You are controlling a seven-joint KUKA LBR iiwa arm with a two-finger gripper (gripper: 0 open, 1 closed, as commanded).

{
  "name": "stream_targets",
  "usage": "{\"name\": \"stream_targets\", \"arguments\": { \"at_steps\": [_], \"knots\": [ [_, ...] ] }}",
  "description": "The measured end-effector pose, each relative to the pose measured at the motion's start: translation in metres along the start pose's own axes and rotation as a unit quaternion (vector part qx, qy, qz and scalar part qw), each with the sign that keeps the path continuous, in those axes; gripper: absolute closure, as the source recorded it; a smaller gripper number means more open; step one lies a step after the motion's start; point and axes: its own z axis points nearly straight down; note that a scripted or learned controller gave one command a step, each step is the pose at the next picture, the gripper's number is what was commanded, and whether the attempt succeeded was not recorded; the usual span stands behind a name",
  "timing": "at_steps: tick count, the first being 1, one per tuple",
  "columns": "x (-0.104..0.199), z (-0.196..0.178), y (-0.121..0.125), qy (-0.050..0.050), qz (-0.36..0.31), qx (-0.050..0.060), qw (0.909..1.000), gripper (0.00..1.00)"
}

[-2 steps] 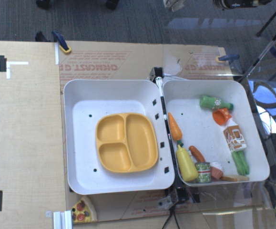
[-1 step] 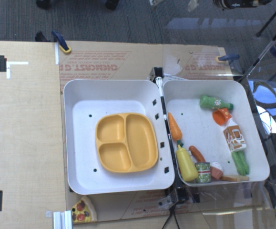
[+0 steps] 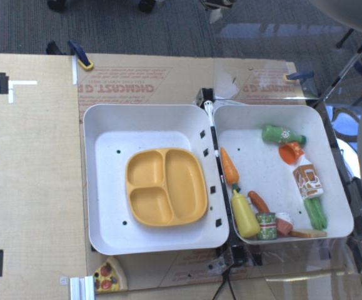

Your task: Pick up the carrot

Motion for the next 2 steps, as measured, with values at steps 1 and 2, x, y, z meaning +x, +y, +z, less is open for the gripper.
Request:
{"name": "stream_targets", "arguments": {
  "at_steps": [1, 2],
  "knots": [
    [0.0004, -0.0071, 0.001, -0.001, -0.002, 0.001, 1.0, 1.0],
    [0.0003, -0.0071, 0.0011, -0.001, -0.002, 0.001, 1.0, 0.0]
  ]
}}
